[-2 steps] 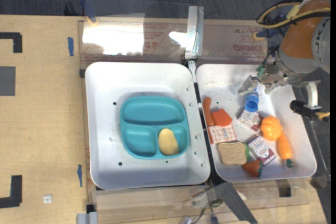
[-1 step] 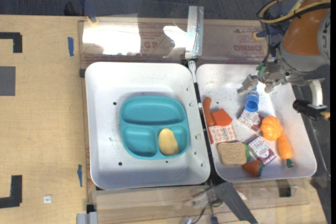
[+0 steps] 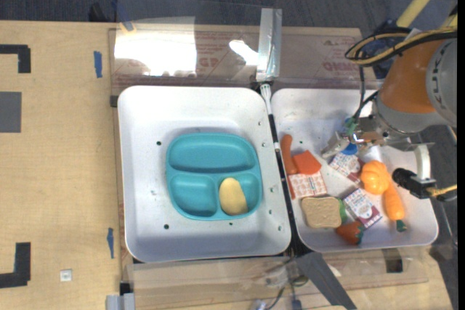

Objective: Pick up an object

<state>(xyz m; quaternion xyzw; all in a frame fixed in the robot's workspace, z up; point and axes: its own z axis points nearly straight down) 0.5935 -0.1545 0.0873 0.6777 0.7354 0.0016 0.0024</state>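
Teal tray (image 3: pixel 211 156) in left white bin (image 3: pixel 138 178), wooden bench (image 3: pixel 51 178)

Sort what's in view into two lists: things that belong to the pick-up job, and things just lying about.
Belongs to the job:
- gripper, low in the right bin
- small orange fruit
- carrot
- slice of bread
- small cartons

Just lying about:
- left bin
- teal divided tray
- yellow potato-like piece in the tray's lower right compartment
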